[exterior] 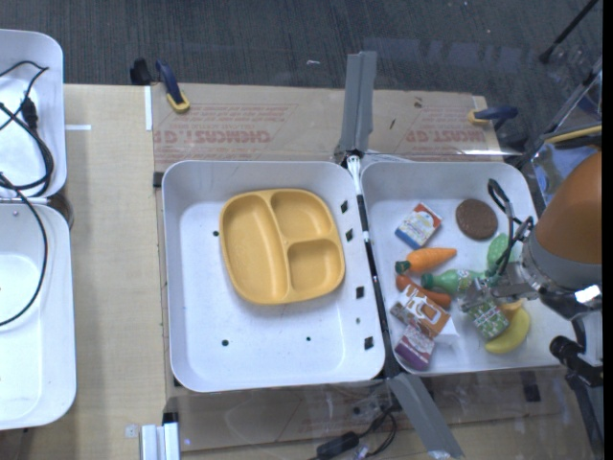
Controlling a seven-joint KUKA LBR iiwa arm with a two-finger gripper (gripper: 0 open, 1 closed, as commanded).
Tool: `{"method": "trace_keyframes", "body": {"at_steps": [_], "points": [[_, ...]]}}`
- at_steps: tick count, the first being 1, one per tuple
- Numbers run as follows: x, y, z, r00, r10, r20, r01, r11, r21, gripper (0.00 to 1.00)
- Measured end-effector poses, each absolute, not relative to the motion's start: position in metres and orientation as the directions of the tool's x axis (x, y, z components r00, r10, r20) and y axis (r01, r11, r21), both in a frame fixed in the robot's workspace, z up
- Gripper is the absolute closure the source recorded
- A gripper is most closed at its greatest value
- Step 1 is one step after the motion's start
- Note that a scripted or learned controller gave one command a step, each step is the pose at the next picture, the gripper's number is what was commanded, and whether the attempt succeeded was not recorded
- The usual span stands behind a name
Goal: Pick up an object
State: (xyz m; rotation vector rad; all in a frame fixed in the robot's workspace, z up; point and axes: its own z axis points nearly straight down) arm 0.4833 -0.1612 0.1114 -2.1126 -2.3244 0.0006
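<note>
Down in the right bin [383, 192], near the bench's right edge, the gripper [490, 297] sits among toy food beside a banana [511, 332] and carrot [432, 256]; whether it grips anything, I cannot tell. A yellow divided plate [282, 245] lies in the left bin [192, 353].

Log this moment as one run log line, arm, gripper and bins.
arm: over right bin | gripper: low among toy food beside banana | grasp: unclear | left bin: yellow divided plate
</note>
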Motion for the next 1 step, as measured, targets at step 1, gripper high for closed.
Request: {"method": "trace_keyframes", "body": {"at_steps": [1], "points": [[0.5007, -0.0688, 0.2631, -0.093, 0.996, -0.001, 0.996, 0.093, -0.001, 1.0]]}}
